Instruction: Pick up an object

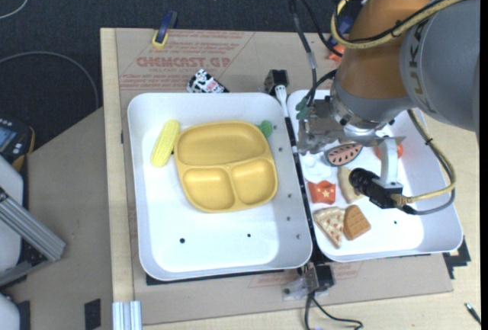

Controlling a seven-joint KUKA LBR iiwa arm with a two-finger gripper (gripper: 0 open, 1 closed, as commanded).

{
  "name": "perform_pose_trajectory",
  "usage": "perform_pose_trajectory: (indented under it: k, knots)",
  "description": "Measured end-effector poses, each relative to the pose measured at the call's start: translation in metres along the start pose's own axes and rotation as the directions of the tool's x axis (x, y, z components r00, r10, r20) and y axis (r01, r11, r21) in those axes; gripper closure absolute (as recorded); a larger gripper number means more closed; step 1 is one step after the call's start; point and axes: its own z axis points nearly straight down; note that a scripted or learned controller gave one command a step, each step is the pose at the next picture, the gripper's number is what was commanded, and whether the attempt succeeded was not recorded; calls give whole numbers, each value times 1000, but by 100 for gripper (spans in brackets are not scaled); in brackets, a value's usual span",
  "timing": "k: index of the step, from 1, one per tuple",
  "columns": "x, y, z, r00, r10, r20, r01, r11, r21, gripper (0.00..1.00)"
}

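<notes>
Camera view: jaws (314, 139) low over the right bin (438, 233), upper left corner.
Jaw state: cannot tell.
Nearest object: watermelon slice (345, 154), just right of jaws, long axis slanting.

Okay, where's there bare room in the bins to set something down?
Left bin: the bare floor in front of the yellow tray, toward the near rim. Right bin: crowded with toy food under the arm; a small bare patch at its near right corner.
</notes>
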Motion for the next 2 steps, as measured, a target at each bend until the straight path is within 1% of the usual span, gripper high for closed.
perform_pose_trajectory:
  k: [1,2]
  knots:
    - [58,7,9,1000,-1,1,1,1000,-3,100]
    - [57,6,6,1000,5,2,-5,1000,-5,100]
